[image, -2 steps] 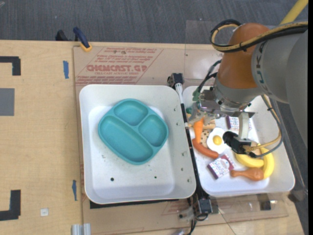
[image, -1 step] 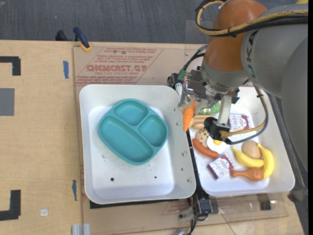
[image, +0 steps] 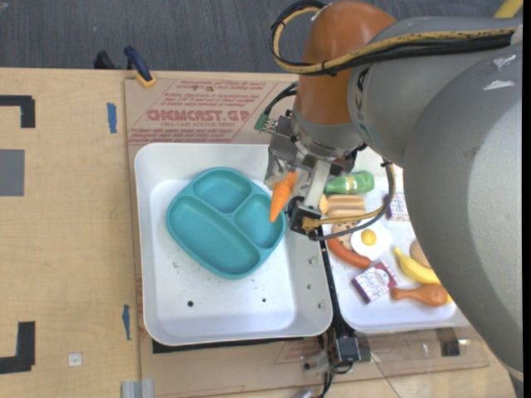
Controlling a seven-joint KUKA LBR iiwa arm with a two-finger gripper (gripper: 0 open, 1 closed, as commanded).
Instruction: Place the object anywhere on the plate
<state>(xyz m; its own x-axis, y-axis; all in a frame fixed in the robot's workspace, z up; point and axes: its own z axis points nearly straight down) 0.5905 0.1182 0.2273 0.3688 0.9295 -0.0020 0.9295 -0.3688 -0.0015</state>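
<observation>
A teal divided plate (image: 220,220) lies in the left white bin (image: 224,317). An orange toy carrot (image: 280,197) hangs point down over the plate's right rim, near its small right compartment. My gripper (image: 292,187) is shut on the carrot's upper end, one finger on either side of it. The orange-banded wrist rises above and hides the bin's back right corner.
The right bin (image: 365,317) holds a green bottle (image: 349,182), a hot dog (image: 344,207), a fried egg (image: 367,240), a red sausage (image: 347,254), a banana (image: 413,265), a maroon packet (image: 372,282) and a drumstick (image: 423,295). The bins' shared wall runs just right of the plate.
</observation>
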